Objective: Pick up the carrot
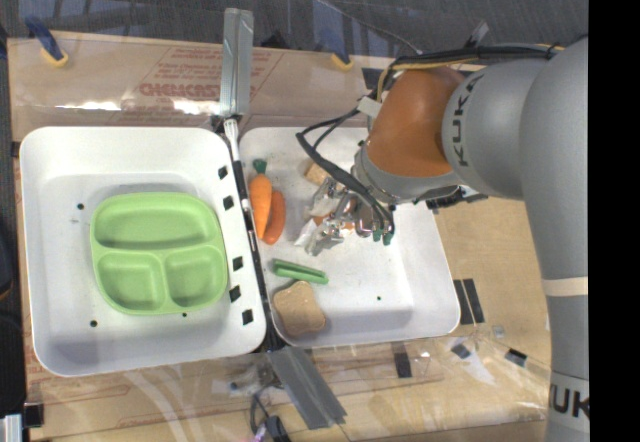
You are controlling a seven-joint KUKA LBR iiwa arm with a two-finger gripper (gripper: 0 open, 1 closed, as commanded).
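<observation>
Arm [500,130], grey with an orange band, reaches over the right bin [425,270] from the right and covers that bin's upper right part. Left bin [50,230] sits directly beside the right bin, their walls touching, and holds a green tray [158,252] with three compartments. Gripper [335,220] hangs above the middle of the right bin, well inside its walls; how far it is open cannot be told, and nothing can be made out in its grasp. Carrot [264,207] lies in the right bin against its left wall, leafy end toward the far wall, just left of the gripper and apart from it. Bread slice [298,310] occupies the right bin's near left corner. Green bean [300,272] lies between carrot and bread slice.
</observation>
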